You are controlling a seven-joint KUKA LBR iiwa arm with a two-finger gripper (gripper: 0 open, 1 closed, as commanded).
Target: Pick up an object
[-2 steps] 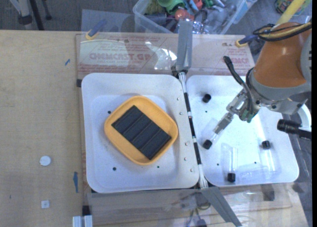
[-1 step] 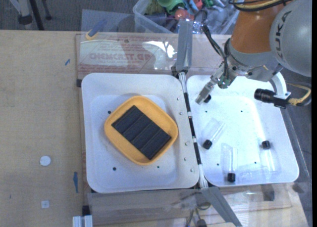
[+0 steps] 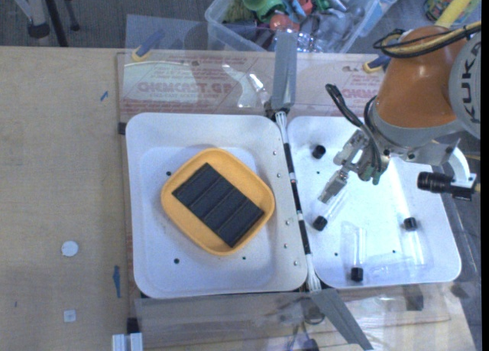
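Gripper (image 3: pixel 345 173) sat low over the right bin (image 3: pixel 428 265), upper-left part of it, arm coming in from the right with the orange band above the wrist. Fingers (image 3: pixel 334 187) pointed down and to the left. Couldn't tell how far apart they stood, the view was too slanted and blurred. Nothing visible between them, so I judged it empty.

Only clear pick candidate was the yellow tray (image 3: pixel 218 201) with a dark ribbed insert (image 3: pixel 218 203), lying flat in the middle of the left bin (image 3: pixel 145 212). It was rotated about 45 degrees to the bin walls, long axis of the insert running upper-left to lower-right.

Key relation: the tray lay left and slightly below the fingertips in the picture, across the divider (image 3: pixel 294 196) between the 2 bins, well apart from the gripper. Reaching it would have meant lifting over the divider first.

Right bin had a few small black bits, one (image 3: pixel 319 222) near the fingertips, and some clear plastic pieces (image 3: pixel 353 241) toward the front, hard to make out. The black bit just below the fingertips was much nearer than the tray, but tiny. Task looked not yet done.
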